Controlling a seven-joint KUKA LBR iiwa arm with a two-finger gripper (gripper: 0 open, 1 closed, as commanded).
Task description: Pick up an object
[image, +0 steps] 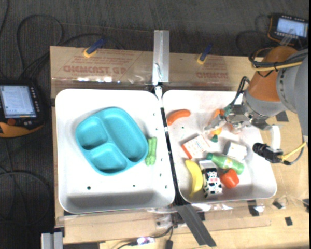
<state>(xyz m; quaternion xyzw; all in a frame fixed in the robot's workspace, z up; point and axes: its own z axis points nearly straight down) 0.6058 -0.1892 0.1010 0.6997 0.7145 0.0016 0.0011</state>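
1. The gripper (224, 119) hangs low over the upper middle of the right bin (264, 191), reached in from the right on the grey arm (295, 90) with its orange band (263, 87).
2. How far the gripper stands open cannot be told: its tip is small and tangled with the things beneath it, and nothing can be made out as held in it.
3. Just under and beside the tip lie a small orange piece (218, 113) and a small carrot-like toy (214, 135) with a green end; whether the gripper touches either cannot be told.
4. The other things that could be picked lie in the same bin. An orange sausage-shaped toy (178, 115) lies at the upper left, near the wall between the bins.
5. A white and orange box (195, 147) lies near the middle, and a small white block (235, 150) just to its right.
6. A green bottle (225, 162) lies on its side below them, with a red-orange round toy (229, 179) just beneath it.
7. A yellow banana (195, 176) curves along the lower left, and a small black and white box (212, 180) sits between it and the red-orange toy.
8. In the left bin (72, 191) a blue divided plate (111, 139) lies tilted, with a green stick-shaped toy (151, 151) just beside its right edge, against the bin wall.
9. Both bins rest on the bench (109, 69); a handheld screen unit (14, 105) lies off to the left on the dark floor.
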